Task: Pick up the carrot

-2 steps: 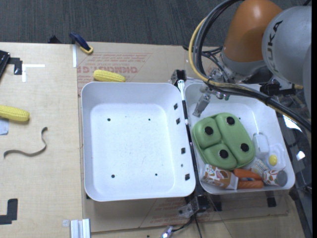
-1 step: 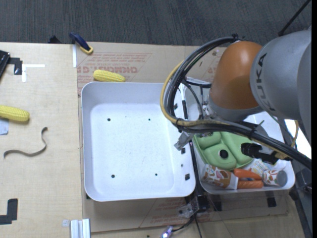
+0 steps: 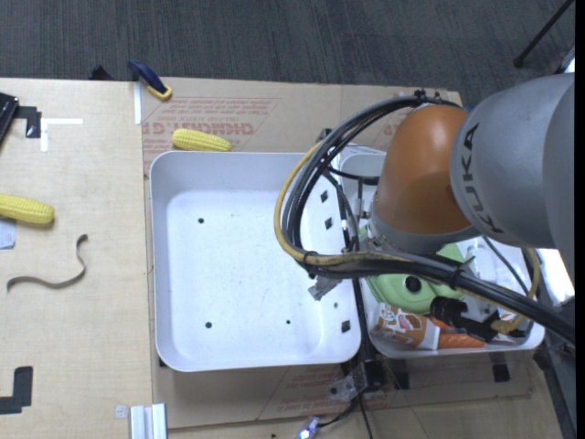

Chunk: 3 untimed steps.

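The carrot (image 3: 462, 340), a short orange piece, lies at the front edge of the right bin (image 3: 475, 349). Beside it are a brown-and-white packet (image 3: 403, 324) and a pale green object (image 3: 398, 288). The arm's orange band and grey wrist (image 3: 430, 186) hang over the right bin and cover most of it. Black and yellow cables loop from the wrist across the divide between the bins. Whatever lies under the wrist is hidden.
The left bin (image 3: 238, 245) is a white tray with bare floor. One yellow corn cob (image 3: 200, 140) lies on the cardboard behind it, another (image 3: 26, 210) at the far left of the bench. A curved grey strip (image 3: 57, 277) lies left of the bins.
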### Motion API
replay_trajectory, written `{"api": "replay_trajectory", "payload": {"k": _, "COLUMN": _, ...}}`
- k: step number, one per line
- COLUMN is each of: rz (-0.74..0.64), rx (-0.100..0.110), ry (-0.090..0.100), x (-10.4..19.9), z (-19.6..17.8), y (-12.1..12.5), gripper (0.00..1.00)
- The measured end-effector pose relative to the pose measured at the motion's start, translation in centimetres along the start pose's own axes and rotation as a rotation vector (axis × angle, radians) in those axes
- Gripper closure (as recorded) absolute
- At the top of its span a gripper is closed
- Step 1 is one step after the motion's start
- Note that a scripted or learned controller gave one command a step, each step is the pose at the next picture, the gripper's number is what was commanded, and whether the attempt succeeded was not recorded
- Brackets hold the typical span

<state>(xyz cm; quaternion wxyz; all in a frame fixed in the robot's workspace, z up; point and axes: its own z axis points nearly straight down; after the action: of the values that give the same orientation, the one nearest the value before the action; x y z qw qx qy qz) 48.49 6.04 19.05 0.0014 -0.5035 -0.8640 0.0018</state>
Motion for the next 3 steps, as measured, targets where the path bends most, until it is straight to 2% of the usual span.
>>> {"api": "replay_trajectory", "payload": {"k": 1, "rz": 0.275, "rx": 0.002, "ry": 0.0, "x": 5.2, "z": 9.1, "y": 2.0, "gripper": 0.0}}
{"api": "replay_trajectory", "payload": {"k": 2, "rz": 0.277, "rx": 0.007, "ry": -0.001, "x": 5.0, "z": 8.3, "y": 1.9, "gripper": 1.0}}
{"api": "replay_trajectory", "payload": {"k": 3, "rz": 0.124, "rx": 0.0, "ry": -0.002, "x": 3.9, "z": 7.5, "y": 1.3, "gripper": 1.0}}
